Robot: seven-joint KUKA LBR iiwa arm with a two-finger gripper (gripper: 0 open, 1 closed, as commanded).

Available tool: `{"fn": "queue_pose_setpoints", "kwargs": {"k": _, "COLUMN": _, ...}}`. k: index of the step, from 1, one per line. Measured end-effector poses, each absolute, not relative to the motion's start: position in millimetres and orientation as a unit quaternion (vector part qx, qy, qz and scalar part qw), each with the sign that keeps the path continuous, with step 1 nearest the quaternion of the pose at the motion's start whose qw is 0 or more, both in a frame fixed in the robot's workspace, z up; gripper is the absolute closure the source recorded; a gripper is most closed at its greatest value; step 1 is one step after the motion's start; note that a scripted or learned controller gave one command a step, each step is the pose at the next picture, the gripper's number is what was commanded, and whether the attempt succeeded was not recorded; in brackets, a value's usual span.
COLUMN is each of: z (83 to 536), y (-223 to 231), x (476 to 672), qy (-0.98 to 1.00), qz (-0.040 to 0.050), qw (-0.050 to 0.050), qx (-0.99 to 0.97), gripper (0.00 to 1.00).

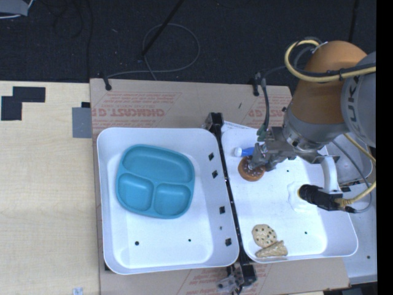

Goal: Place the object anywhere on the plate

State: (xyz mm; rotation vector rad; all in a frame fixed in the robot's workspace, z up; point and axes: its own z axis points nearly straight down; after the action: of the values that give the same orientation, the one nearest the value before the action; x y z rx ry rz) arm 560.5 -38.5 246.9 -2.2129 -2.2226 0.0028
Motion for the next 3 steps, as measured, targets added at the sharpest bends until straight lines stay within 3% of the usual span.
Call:
{"fn": "queue_pose_setpoints", "kwargs": {"k": 2, "z": 222, "y": 67, "x": 567.2, "qy": -0.709, "qz": 0.0009, "qw": 0.002, "qx": -0.706, "gripper": 1.00}}
{"fn": "queue_pose_setpoints", "kwargs": {"k": 3, "z": 218, "y": 115, "x": 555.8, "qy": -0.709, "qz": 0.0016, "qw": 0.003, "qx": -0.705, "gripper": 1.00}}
